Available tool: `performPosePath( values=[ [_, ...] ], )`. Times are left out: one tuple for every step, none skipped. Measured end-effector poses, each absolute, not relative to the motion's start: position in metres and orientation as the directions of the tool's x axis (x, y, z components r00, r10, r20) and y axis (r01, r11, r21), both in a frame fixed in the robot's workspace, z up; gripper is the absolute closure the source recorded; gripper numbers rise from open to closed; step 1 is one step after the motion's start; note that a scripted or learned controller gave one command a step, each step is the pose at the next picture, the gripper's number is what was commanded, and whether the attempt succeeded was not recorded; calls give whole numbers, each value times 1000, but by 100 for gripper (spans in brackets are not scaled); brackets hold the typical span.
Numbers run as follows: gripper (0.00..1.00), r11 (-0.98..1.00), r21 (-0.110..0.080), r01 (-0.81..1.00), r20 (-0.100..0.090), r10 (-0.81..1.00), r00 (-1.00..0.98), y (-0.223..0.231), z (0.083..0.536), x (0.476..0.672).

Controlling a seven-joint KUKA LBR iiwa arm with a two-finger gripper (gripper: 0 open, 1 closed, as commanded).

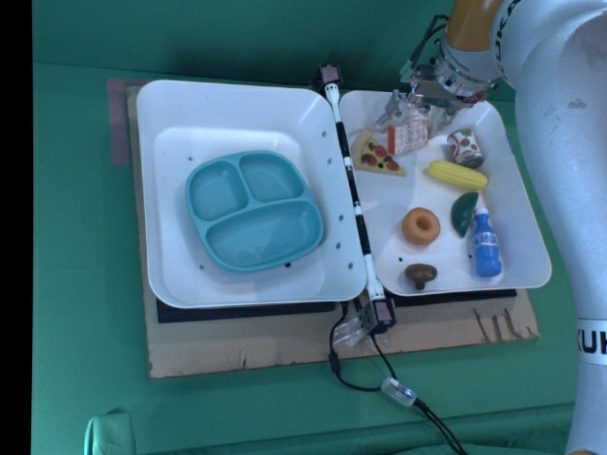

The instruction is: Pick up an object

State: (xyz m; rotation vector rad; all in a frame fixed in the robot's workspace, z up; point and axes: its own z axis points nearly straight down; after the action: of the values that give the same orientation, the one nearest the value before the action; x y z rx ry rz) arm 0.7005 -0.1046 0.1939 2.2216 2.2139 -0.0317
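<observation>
The gripper [414,112] hung low over the far end of the right bin [526,254], directly above a small orange-and-white carton [408,135]; whether it was wide or narrow could not be told, since the wrist hid it from this slanted view, and nothing showed the carton actually clasped. The carton seemed the chosen object, probably because it stood taller than its neighbours and offered flat sides. The rest of the toys lay spread along the same bin with gaps between them, which left room for a descent: a pizza slice [377,154] just beside the carton, a patterned cup [465,146], a corn cob [456,175], a donut [420,226], a green piece [464,213] touching a blue bottle [486,245], and a brown mushroom [420,275] at the near end. The left bin [161,121] held a teal divided plate [254,209], likely kept apart as a separate area; both bins sat on the green surface [85,254].
</observation>
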Motion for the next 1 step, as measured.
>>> performPosePath(
  values=[
    [0,-4,-12,1000,-17,1000,4,-104,193,700]
  ],
)
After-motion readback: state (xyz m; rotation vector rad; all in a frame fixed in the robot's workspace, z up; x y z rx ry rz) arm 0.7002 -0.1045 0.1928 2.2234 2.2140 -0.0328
